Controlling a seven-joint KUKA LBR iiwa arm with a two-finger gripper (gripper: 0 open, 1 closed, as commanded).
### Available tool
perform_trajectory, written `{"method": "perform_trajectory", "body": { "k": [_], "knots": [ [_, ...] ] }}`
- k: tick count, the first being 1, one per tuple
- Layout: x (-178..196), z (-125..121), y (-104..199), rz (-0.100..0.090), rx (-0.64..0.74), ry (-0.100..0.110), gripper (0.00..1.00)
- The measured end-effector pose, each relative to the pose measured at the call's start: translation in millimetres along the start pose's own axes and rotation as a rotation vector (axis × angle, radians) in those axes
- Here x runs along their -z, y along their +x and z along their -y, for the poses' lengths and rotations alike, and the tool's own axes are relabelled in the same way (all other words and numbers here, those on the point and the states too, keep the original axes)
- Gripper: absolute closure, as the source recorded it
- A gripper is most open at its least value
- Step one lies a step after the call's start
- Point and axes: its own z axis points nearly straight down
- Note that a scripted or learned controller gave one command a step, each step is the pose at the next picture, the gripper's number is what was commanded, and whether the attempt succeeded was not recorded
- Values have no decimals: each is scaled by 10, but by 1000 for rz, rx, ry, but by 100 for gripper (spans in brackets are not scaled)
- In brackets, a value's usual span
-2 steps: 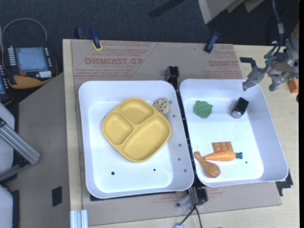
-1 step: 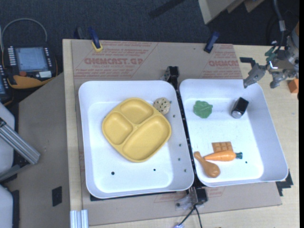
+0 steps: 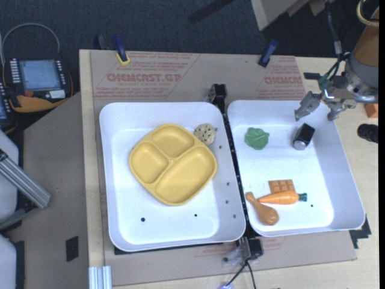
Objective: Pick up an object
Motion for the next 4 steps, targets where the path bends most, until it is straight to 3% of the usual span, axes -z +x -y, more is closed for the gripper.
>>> {"method": "perform_trajectory", "body": {
  "k": [2, 3, 4],
  "knots": [
    [-1112, 75, 16, 0, -1, 2, 0],
    [-964, 52, 4, 4, -1, -7, 100],
    [-540, 33, 21, 2, 0, -6, 100]
  ]
}}
